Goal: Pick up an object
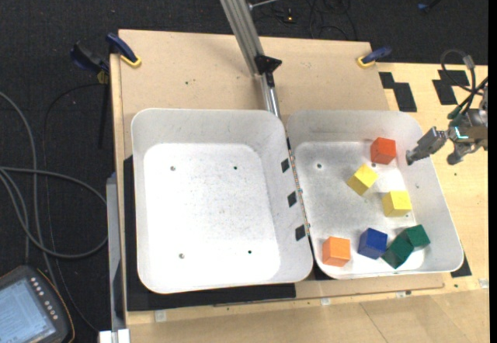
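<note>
**Operator:** Nearest the lens I log the front rim of the right bin (388, 273), with the green block (407, 244), blue block (373, 243) and an orange block (336, 251) along it. Those sit well down and left of the pincer (439, 145), which hangs at that bin's far right rim.

**Colleague:** Pincer state?

**Operator:** I cannot tell; at this slant it is a small dark tangle, part cut off by the frame. Nothing visible in it.

**Colleague:** Closest target?

**Operator:** A red-orange cube (383, 150), just left of the pincer, near but apart. Two yellow cubes (362, 178) (396, 202) lie lower left of it. The left bin (155, 132) is far left.

**Colleague:** Handling?

**Operator:** My judgement: small rigid blocks, light, probably smooth-faced, not fragile. I'd close on two opposite flat faces, squared to the cube. The green one looks like two pieces overlapping; hard to make out, so I'd avoid it.
</note>
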Controlling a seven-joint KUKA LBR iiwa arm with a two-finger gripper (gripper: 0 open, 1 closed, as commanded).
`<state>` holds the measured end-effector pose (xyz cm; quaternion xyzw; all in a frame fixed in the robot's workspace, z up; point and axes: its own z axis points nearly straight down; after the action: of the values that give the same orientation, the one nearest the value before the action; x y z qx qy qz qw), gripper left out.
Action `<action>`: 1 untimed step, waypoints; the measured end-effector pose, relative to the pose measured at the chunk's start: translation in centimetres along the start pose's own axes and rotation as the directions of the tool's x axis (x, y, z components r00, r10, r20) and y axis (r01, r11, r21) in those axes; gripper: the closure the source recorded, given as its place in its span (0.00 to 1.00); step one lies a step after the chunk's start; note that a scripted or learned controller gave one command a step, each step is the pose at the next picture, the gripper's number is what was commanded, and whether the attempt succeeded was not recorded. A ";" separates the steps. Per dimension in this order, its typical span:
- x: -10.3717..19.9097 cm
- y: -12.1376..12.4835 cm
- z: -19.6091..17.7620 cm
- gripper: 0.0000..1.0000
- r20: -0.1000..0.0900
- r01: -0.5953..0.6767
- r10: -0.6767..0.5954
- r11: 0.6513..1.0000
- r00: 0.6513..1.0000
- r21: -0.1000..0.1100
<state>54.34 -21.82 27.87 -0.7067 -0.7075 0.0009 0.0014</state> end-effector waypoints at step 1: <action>0.0 0.1 -0.2 0.00 0.001 0.001 -0.001 1.000 1.000 -0.004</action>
<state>54.41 -21.80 28.07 -0.7063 -0.7079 0.0001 -0.0003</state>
